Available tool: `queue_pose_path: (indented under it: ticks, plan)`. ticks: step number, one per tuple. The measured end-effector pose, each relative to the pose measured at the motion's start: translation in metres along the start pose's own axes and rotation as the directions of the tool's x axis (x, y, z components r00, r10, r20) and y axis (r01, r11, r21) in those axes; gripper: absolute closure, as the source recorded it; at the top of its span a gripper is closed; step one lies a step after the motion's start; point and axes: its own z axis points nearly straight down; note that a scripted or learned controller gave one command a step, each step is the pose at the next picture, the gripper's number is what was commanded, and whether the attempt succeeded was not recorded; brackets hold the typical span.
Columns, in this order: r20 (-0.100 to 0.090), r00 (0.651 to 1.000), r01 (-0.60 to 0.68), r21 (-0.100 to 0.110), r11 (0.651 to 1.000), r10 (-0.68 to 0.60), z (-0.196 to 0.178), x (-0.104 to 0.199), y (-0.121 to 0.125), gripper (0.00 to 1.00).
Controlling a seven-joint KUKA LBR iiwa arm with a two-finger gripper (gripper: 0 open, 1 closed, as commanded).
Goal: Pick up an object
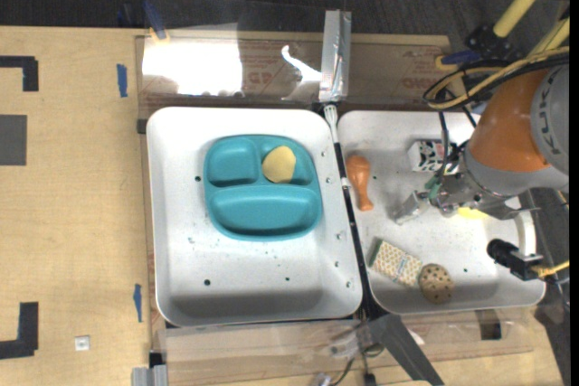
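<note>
My gripper (409, 207) hangs low over the middle of the right bin (398, 127), with the grey arm and its orange band reaching in from the right. An orange carrot-shaped toy (359, 181) lies just left of the gripper, near the bin's left wall. A patterned packet (395, 260) and a brown speckled ball (435, 282) lie in front of it by the near wall. A small white printed box (425, 154) sits behind it. I see nothing held in the gripper.
The left bin (172, 221) holds a teal divided plate (262, 208) with a yellow round object (279, 164) in its upper right compartment. A small yellow piece (471, 213) shows under the wrist. A wall between the bins runs close to the carrot toy.
</note>
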Motion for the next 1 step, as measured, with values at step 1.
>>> queue_pose_path:
  ticks: [1]
  plan:
    - [0.004,0.894,0.448,-0.004,0.894,-0.448,-0.1003,0.0661,0.0498,0.00]
